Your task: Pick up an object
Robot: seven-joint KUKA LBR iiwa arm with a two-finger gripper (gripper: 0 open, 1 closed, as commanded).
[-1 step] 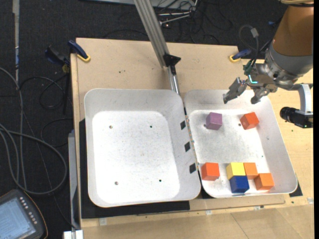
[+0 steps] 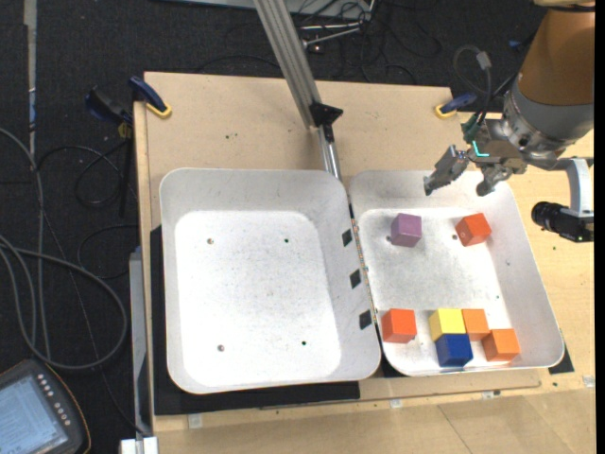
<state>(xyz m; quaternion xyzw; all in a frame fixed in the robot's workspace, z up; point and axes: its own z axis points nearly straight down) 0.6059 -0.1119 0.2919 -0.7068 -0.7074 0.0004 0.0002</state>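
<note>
My gripper (image 2: 465, 180) hangs over the far edge of the right bin (image 2: 529, 282), its two fingers spread apart with nothing between them. Just below it in the bin lie a purple cube (image 2: 406, 229) to the left and an orange cube (image 2: 473, 229) to the right. Along the bin's near side sit another orange cube (image 2: 399, 324), a yellow cube (image 2: 447, 323), a blue cube (image 2: 454, 349) and two more orange cubes (image 2: 501, 344) close together.
The left bin (image 2: 189, 253) lies beside the right one, joined by black clips (image 2: 357, 277) on the shared rim. A slanted metal pole (image 2: 293, 55) runs from the top down to the bins' far junction. Clamps sit at the bench's far corners.
</note>
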